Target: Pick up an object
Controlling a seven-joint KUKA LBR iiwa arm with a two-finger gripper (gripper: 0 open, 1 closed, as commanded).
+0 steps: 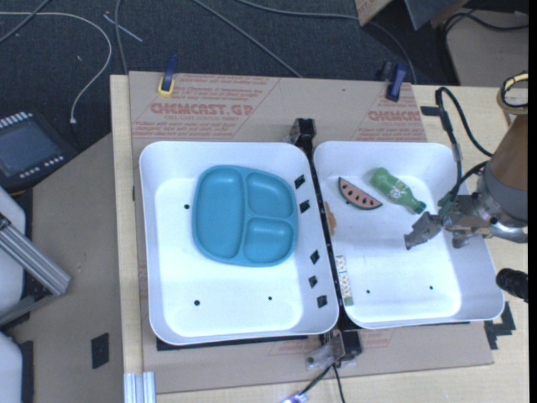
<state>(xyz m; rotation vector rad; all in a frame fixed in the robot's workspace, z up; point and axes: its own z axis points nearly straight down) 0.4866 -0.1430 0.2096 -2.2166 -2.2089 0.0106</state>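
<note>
A green toy bottle [396,190] lies in the right bin [403,305] near its back, tilted, with a watermelon slice [359,194] just to its left. My gripper [438,235] hovers over the right side of that bin, in front of and to the right of the bottle. Its fingers are spread open and nothing sits between them. One dark fingertip [417,237] points toward the bin's middle.
The left bin [168,300] holds a blue divided plate [245,215]. A small brown item [331,221] rests by the divider between the bins, and a printed strip [342,277] lies along the right bin's left wall. Cables run along the bench's right edge.
</note>
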